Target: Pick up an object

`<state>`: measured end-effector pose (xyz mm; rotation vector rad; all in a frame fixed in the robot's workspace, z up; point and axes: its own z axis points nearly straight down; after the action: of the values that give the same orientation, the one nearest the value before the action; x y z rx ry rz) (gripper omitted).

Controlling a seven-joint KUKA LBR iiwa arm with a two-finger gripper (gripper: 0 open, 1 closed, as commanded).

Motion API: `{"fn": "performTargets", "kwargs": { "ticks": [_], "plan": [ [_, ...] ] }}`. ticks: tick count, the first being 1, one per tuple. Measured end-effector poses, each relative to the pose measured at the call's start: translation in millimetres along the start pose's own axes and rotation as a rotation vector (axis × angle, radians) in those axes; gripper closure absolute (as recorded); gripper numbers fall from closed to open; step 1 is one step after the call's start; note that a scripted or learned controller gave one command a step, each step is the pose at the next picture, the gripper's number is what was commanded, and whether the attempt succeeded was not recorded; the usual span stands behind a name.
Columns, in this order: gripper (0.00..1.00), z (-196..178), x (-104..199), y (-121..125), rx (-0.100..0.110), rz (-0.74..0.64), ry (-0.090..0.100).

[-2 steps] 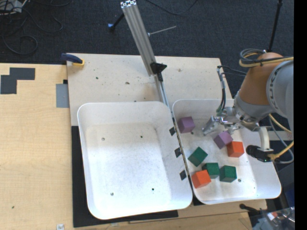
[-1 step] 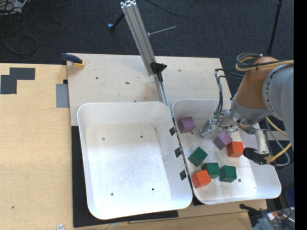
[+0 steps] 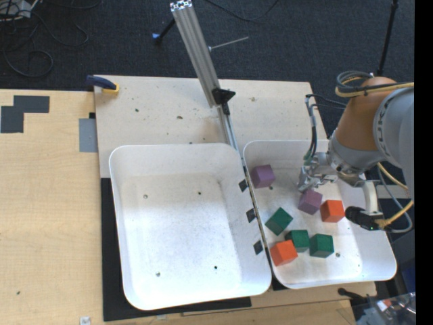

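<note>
Tool (image 3: 312, 179) low in right bin (image 3: 379, 263), just above purple cube (image 3: 310, 201) — jaw state can't tell. Risk: orange cube (image 3: 331, 210) alongside blocks grip, purple slips.

arm (image 3: 396, 124): grey casing | orange band above wrist | looped cables | metallic wrist fittings

gripper (image 3: 312, 181) fingertips too small and cluttered to read. arm (image 3: 379, 124) cut off at right edge. right bin (image 3: 379, 266) far wall partly behind arm.
</note>
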<state>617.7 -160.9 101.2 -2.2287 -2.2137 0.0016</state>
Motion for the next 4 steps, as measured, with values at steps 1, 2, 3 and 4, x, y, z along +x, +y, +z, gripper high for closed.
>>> {"fn": "performTargets", "kwargs": {
  "ticks": [1, 2, 3, 4],
  "plan": [
    [1.0, -44, 6, 1, -0.003, -0.009, 0.001],
    [1.0, -107, -1, 5, -0.005, -0.007, -0.001],
    [1.0, -160, -2, 6, -0.005, -0.009, -0.001],
    [1.0, -163, 43, 0, 0.002, -0.011, 0.002]
  ]
}}
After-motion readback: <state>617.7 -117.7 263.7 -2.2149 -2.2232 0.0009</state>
